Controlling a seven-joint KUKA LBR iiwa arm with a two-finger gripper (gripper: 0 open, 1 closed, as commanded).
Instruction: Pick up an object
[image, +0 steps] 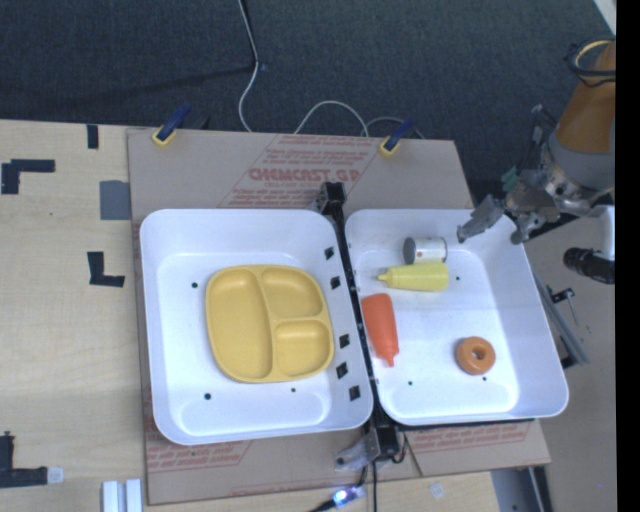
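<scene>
Arm (585, 110) cut off at right edge

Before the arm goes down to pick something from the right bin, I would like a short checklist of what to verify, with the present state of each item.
1. Gripper carries nothing: ok, nothing shows between its fingers.
2. Gripper is above a target: not ok, it sits at the upper right rim of the right bin, aside from the objects.
3. Donut stands free: ok, white floor shows all around it.
4. Yellow bottle stands free: not ok, the small metal can lies very near, perhaps touching.
5. Orange carrot-like piece has room: cannot tell, it lies close along the divider.
6. Yellow tray out of the way: ok, it lies in the left bin.
</scene>
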